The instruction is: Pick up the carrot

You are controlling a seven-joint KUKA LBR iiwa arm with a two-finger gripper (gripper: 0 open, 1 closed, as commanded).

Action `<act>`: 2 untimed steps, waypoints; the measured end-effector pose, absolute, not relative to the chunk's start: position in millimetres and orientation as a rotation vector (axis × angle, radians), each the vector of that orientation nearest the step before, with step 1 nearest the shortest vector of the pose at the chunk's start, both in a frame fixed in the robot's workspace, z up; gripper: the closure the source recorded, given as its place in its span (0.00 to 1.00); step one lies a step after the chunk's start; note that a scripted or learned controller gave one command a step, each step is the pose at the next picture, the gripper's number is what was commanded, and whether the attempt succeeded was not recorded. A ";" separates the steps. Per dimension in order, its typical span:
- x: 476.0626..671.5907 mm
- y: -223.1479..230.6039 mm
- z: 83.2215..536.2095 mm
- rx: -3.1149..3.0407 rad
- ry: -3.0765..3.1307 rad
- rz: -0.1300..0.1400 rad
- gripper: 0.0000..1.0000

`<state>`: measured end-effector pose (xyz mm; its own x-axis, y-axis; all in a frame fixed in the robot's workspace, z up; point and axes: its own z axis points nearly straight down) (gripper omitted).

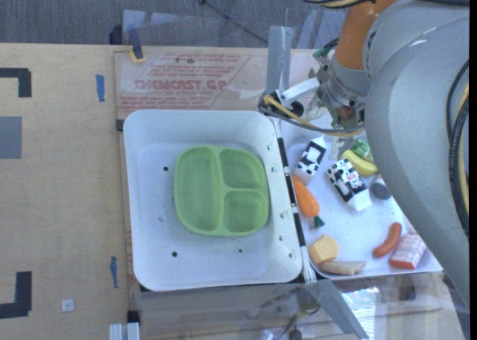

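Observation:
The carrot [305, 197] is orange with a small green tip. It lies flat at the left edge of the right bin [365, 221], close to the wall shared with the left bin. My gripper [339, 116] hangs over the back of the right bin, under the orange band, up and to the right of the carrot and apart from it. The big grey arm hides much of that bin's right side.
A green divided plate [221, 189] sits in the left bin [149, 241]. Two black-and-white cow-patterned blocks [311, 158] [347, 180] lie just beyond the carrot, with a banana [360, 163] beside them. A cheese wedge [323, 247], sausage [387, 240] and red packet [408, 251] lie nearer the front.

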<state>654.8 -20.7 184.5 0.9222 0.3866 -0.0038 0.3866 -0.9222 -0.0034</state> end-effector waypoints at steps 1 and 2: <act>577.0 -81.5 184.1 -3.057 -0.711 0.006 0.00; 611.7 -97.9 115.0 -3.060 -0.747 -0.037 0.00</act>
<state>611.7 -97.9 115.0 0.8874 0.4605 0.0211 0.4603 -0.8876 0.0138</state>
